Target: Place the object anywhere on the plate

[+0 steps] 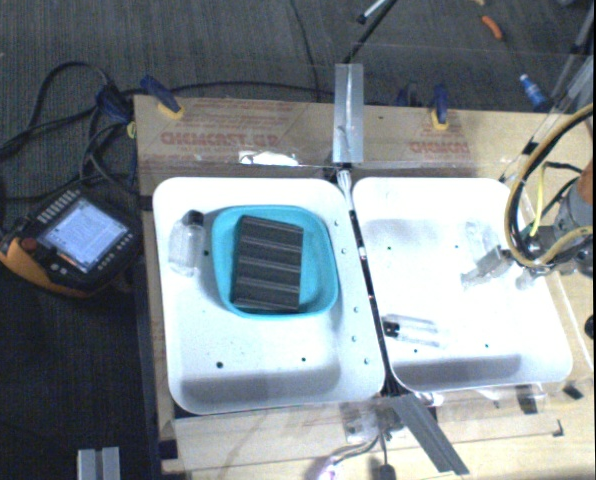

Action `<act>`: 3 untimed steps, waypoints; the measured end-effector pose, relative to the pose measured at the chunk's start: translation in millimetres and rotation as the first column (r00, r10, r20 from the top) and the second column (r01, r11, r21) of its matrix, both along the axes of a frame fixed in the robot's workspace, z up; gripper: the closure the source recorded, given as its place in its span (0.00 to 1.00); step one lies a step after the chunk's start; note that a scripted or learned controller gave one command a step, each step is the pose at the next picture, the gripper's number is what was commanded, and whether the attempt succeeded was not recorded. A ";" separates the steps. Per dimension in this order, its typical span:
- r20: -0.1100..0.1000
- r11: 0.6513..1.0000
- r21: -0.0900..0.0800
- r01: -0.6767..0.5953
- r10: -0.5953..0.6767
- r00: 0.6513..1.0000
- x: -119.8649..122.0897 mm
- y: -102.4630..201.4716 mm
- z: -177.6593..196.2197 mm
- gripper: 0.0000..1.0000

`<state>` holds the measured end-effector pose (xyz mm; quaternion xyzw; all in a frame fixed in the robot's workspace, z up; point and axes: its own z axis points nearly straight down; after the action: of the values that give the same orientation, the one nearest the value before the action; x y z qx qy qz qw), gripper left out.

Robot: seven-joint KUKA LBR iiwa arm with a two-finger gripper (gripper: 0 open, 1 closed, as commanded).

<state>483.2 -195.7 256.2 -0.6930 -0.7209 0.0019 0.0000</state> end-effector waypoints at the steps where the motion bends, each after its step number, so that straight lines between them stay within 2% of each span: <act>1: 0.000 1.000 0.000 0.000 0.000 1.000 0.2 0.3 0.0 0.00; 2: 0.000 1.000 0.000 0.000 0.000 1.000 0.2 0.3 0.0 0.00; 3: -0.002 0.970 0.001 0.245 -0.245 0.970 -0.4 76.6 -77.5 0.00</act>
<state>482.8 -119.1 178.7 -0.7767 -0.6298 0.0021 0.0016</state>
